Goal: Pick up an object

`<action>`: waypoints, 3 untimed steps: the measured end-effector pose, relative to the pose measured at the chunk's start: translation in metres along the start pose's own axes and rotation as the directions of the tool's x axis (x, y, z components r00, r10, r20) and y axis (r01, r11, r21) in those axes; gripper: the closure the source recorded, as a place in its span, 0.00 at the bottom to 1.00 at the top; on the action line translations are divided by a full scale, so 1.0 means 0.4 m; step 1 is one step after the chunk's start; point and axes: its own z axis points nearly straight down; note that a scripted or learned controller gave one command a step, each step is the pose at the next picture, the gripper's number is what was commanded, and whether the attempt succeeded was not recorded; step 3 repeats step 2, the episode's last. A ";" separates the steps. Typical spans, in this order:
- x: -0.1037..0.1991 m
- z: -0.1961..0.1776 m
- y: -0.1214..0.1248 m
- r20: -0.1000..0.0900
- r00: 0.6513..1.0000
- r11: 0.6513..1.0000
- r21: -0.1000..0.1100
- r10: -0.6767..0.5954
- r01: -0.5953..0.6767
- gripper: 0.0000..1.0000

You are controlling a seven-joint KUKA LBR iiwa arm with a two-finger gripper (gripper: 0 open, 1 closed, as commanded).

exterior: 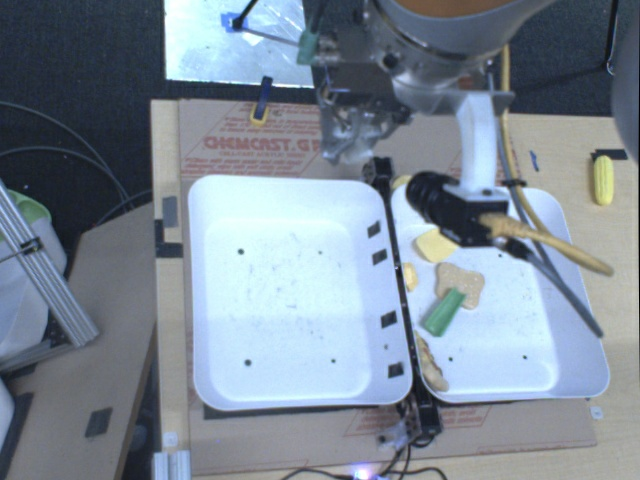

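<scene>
Right bin [575,368] with green block [442,311], tan cookie [461,281], yellow piece [434,245], jaws' state unclear.

One fixed camera looks down at a slant on the table [120,258] and both white bins [290,368], the arm [470,8] close beneath it.

Lighting's decent on my feed, bright and even from overhead. The white bins [290,298] come out nearly blown, barely any shadow inside them. Glare on the shiny sheet [235,23] up top. The arm [450,8] is soft and blurry, and the whole frame is a bit grainy.
</scene>
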 end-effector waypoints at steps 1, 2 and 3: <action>0.000 -0.028 0.002 -0.002 1.000 1.000 -0.003 -0.003 0.003 1.00; -0.001 -0.056 0.003 -0.003 1.000 1.000 -0.006 -0.006 0.006 1.00; -0.001 -0.056 0.003 -0.003 1.000 1.000 -0.006 -0.006 0.006 1.00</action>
